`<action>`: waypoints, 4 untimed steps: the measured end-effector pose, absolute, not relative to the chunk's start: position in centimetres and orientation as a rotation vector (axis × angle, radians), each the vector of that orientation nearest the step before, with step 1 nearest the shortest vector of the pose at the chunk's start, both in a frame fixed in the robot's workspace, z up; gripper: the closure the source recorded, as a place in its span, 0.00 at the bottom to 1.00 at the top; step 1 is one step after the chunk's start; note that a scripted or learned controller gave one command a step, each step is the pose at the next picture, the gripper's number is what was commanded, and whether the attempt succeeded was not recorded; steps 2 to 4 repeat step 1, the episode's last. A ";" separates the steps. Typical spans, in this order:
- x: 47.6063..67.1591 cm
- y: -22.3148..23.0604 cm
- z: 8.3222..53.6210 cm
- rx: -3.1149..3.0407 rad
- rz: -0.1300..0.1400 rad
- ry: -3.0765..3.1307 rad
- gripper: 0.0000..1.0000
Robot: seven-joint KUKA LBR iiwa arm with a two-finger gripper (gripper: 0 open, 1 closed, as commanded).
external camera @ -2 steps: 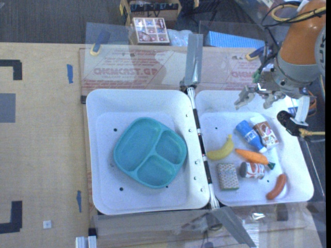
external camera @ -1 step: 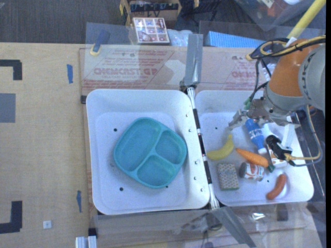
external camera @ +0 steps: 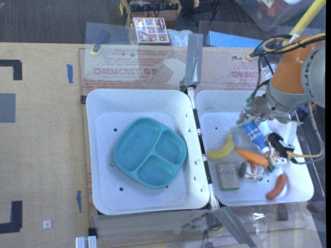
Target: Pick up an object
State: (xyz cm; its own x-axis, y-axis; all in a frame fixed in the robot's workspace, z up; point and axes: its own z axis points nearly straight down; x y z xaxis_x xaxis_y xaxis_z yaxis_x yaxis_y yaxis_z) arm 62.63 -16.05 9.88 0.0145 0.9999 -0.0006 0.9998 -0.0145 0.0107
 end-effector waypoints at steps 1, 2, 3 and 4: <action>64.4 -10.6 20.1 2.154 0.001 2.284 1.00; 64.4 -10.6 20.1 2.154 0.001 2.284 1.00; 64.4 -10.6 20.1 2.154 0.001 2.284 1.00; 64.4 -10.6 20.1 2.154 0.001 2.284 1.00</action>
